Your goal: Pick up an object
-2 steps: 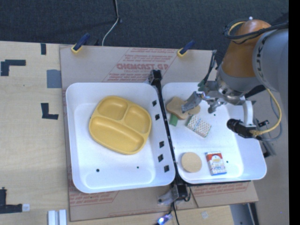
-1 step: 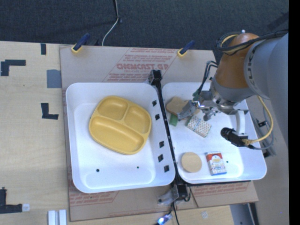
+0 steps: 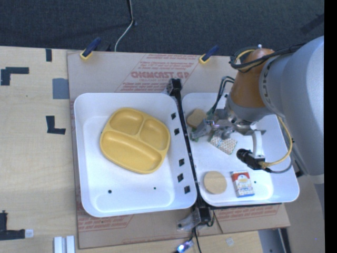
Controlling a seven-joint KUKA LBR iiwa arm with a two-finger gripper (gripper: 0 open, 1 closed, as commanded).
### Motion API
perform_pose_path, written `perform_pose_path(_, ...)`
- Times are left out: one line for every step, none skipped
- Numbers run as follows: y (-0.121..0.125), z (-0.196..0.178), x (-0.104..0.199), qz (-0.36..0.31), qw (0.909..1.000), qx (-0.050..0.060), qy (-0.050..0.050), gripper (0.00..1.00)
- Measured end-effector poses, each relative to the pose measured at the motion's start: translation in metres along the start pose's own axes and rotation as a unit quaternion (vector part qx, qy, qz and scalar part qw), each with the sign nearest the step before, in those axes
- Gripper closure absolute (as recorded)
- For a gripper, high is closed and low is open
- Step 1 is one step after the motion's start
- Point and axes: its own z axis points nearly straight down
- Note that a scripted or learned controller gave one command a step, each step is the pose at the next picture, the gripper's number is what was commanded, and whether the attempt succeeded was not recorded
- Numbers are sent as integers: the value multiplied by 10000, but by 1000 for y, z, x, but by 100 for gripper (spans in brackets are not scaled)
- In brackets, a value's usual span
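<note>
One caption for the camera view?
Arm's gripper low in right bin; yellow plate in left bin.

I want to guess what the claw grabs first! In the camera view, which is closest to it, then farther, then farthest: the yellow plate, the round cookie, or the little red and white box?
Measured from the gripper in the right bin:
1. Round cookie, right bin, toward the bottom edge of the picture from the gripper.
2. Red and white box, right bin, beside the cookie on the arm's side, slightly farther.
3. Yellow plate, in the left bin.

A robotics lab: clamped cardboard sheet (image 3: 152, 75) on a taped bench (image 3: 31, 141), dark curtain (image 3: 63, 9) behind.
</note>
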Motion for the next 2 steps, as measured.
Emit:
perform_pose_path(3,6,-1,5,10000,-42,-10,0)
perform_pose_path(4,-5,-1,3,10000,-71,-14,100)
